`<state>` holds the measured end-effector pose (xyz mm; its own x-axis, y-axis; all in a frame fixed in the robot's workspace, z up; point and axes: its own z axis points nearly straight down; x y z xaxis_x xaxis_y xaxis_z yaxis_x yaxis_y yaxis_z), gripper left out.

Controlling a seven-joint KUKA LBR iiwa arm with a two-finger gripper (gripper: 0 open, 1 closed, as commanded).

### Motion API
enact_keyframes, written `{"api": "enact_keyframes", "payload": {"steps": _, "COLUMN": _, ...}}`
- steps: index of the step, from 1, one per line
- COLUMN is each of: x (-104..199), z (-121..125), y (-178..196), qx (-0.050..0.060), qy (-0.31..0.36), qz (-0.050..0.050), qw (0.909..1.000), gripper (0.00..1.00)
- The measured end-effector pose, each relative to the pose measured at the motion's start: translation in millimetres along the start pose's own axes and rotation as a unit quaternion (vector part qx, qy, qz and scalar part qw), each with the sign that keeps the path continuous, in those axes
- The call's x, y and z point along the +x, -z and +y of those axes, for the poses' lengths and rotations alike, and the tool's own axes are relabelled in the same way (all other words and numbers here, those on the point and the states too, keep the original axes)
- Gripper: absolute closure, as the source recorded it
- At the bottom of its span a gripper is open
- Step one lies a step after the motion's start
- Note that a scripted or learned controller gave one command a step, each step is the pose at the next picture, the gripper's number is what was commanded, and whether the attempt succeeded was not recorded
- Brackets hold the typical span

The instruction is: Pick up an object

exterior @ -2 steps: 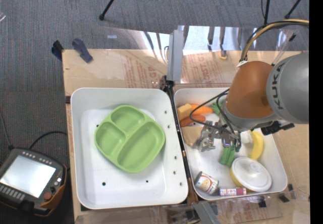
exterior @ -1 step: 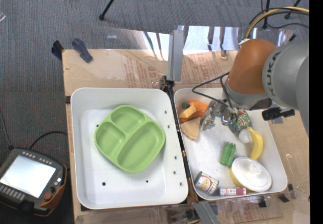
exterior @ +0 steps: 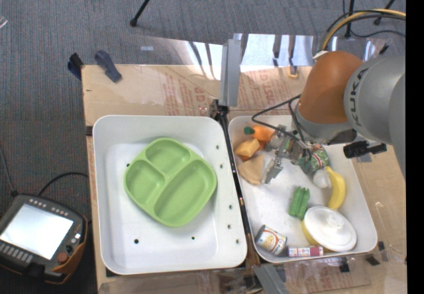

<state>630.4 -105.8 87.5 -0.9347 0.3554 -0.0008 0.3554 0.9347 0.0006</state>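
Your tool (exterior: 277,165) hangs low over the upper-left part of the right bin (exterior: 366,218), reaching in from the right under the arm's orange band. Two grey fingers point down and to the left with a visible gap between them, and nothing sits in that gap: read it as open and unloaded.

Candidate objects, all in the right bin. Nearest is the tan piece (exterior: 252,170), just beside the fingertips on their left, near the bin's left wall. Above it lie a yellow-orange chunk (exterior: 247,148) and an orange piece (exterior: 262,133). Whether the fingertips touch the tan piece cannot be told from this slant.

Key relation: the tan piece lies left of the tool and slightly below it in the view, so a short shift toward the bin's left wall looks like the shortest route to a grasp. Its flat, wide shape may slip a narrow pinch.

Alternates: the green pods (exterior: 299,202) lie down-right of the tool, long axis running nearly up-down in the view; the banana (exterior: 336,188) curves along the right. The left bin (exterior: 106,220) holds a green plate (exterior: 170,181).
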Motion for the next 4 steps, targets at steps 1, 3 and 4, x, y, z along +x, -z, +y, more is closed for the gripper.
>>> {"api": "enact_keyframes", "payload": {"steps": 1, "x": 48.9, "z": -69.4, "y": -0.2, "qx": 0.000, "qy": -0.003, "qz": 0.001, "qw": 1.0000, "gripper": 0.00}}
{"api": "enact_keyframes", "payload": {"steps": 3, "x": 114.4, "z": -38.9, "y": 2.0, "qx": 0.000, "qy": 0.034, "qz": -0.005, "qw": 0.9994, "gripper": 0.00}}
{"api": "enact_keyframes", "payload": {"steps": 4, "x": 79.6, "z": -1.3, "y": -0.6, "qx": 0.000, "qy": 0.032, "qz": 0.001, "qw": 0.9995, "gripper": 0.00}}
